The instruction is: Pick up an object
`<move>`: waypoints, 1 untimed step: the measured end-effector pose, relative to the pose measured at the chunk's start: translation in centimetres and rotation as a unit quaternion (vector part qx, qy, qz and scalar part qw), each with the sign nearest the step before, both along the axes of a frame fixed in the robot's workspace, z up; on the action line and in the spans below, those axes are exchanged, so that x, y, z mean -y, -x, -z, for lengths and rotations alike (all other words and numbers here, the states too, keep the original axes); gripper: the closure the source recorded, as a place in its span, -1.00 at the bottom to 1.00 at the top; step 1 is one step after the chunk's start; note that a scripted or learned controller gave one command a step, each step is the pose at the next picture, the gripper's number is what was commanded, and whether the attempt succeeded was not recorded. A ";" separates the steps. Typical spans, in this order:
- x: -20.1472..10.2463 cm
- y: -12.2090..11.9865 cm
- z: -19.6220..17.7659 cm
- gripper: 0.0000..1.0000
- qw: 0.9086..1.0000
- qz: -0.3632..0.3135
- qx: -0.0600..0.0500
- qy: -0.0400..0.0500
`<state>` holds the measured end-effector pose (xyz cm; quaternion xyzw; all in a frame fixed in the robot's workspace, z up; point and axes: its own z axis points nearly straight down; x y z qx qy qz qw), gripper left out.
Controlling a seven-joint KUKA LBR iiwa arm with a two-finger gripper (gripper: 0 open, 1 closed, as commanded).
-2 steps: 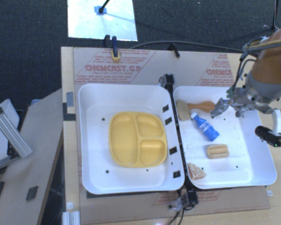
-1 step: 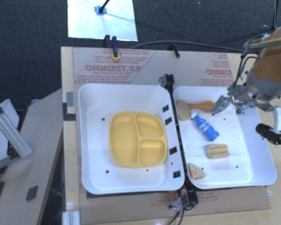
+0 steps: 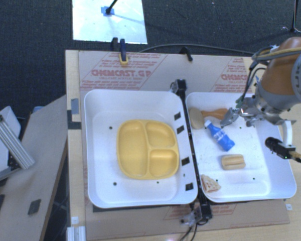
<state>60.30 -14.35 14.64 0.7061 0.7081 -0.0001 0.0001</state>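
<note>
Two white bins sit side by side on your bench, and the right bin (image 3: pixel 278 185) holds a blue bottle (image 3: pixel 220 137) near its middle, with a bread roll (image 3: pixel 233 161) just below it and a wooden spoon (image 3: pixel 206 115) just above. Your gripper (image 3: pixel 230 117) hovers just above and right of the bottle, near the spoon's handle, holding nothing; I cannot tell how wide it stands. You look to be at the approach step, so next you need to settle on one object, line up over it, and descend.

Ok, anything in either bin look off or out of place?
Nothing spilled or broken. The sandwich wedge sits jammed against the right bin wall by the divider, awkward to grasp. The yellow tray lies flat in the left bin.
</note>
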 end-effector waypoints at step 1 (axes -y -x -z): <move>0.1 -0.2 4.1 -1.00 1.000 0.000 0.008 0.001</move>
